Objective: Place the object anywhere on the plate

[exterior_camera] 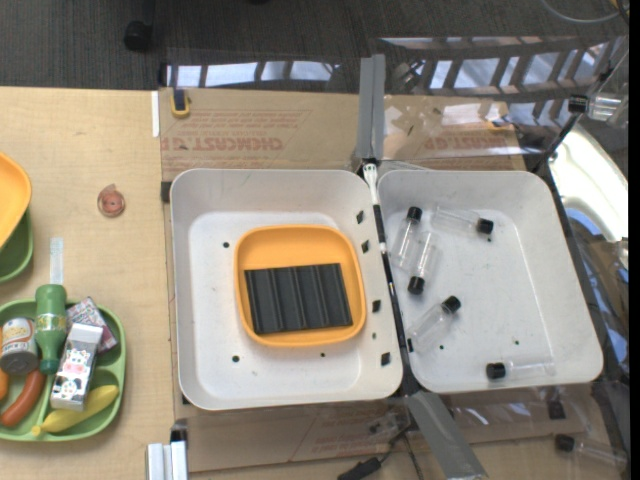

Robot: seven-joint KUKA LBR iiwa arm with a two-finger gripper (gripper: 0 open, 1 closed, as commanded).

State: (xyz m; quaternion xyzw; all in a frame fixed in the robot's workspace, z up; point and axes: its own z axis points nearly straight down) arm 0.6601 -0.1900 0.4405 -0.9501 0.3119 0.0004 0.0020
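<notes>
An orange plate lies in the middle of the left white bin. A dark grey ribbed slab covers most of the plate's face. In the right white bin lie several clear vials with black caps. Two of them sit close together near the bin's left wall. A third is further back, another is nearer the middle, and one rests by the front edge. All the vials lie flat on the bin floor, apart from the plate.
On the wooden bench at the left, a green tray holds toy food and a bottle, beside an orange bowl and a small pink disc. Cardboard lines the back. A grey metal post rises between the bins.
</notes>
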